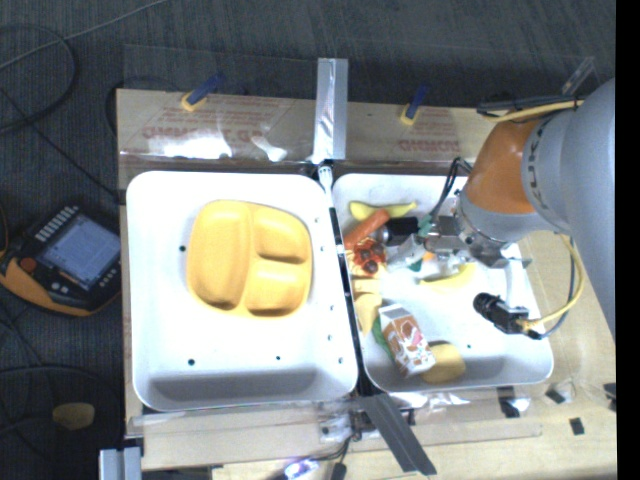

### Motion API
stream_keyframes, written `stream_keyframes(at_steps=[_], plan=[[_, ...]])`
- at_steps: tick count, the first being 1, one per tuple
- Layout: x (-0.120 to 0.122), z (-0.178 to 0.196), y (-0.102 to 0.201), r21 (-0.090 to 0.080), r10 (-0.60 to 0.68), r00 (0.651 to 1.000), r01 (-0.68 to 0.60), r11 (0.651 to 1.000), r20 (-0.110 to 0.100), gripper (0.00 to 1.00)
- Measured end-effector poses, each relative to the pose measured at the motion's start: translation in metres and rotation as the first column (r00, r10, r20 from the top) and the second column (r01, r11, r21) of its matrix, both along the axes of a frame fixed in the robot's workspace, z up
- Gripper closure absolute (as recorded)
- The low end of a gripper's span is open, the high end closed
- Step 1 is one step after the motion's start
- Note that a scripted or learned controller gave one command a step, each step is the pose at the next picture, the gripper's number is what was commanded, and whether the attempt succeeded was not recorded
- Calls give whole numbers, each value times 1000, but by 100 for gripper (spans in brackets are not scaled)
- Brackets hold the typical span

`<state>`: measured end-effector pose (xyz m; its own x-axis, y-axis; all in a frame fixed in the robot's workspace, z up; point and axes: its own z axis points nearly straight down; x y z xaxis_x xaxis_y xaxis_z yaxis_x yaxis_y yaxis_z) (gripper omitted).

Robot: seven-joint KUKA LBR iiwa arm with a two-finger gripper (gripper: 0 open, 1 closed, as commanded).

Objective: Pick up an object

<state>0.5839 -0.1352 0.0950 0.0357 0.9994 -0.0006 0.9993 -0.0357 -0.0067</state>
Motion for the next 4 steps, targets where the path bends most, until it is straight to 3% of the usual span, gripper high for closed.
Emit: stream_keyframes(at_steps=[1, 2, 3, 4], plan=[[72, -9, 6, 1, -8, 999, 8, 1000, -31, 0], [52, 79, 19, -3, 106, 994, -106, 994, 0, 0], [11, -4, 29, 0, 35, 999, -35, 999, 5, 0], [11, 2, 28, 2, 34, 999, -34, 999, 0, 100]])
